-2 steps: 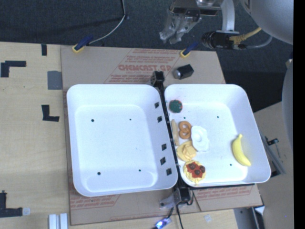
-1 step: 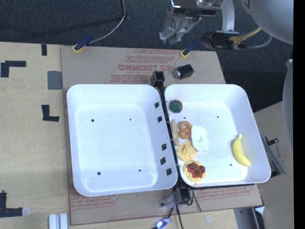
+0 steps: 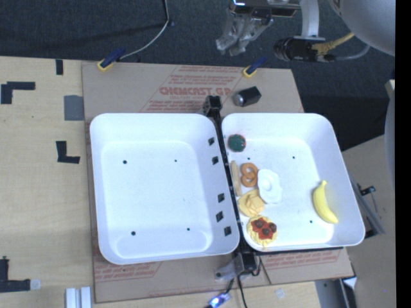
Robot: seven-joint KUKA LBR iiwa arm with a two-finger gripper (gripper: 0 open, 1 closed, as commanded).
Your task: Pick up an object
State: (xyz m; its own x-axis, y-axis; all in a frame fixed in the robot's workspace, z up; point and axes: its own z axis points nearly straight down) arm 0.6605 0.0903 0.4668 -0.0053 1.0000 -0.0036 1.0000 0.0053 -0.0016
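My gripper (image 3: pixel 232 42) hung high, holding nothing, its opening unclear; the 6 toys crowded the right bin (image 3: pixel 321 133), so I risked grabbing badly.

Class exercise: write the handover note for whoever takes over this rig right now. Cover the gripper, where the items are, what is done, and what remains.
Gripper: raised beyond the far edge of the bins, nothing visible between its fingers; whether they are open or shut is unclear.
Items: all in the right bin, mostly along its left wall. From far to near: green round toy, pretzel, fried egg, yellow pastry-like piece, pizza slice. Banana lies apart near the right wall.
Done: no pick yet.
Left: descend, grasp one item, lift.
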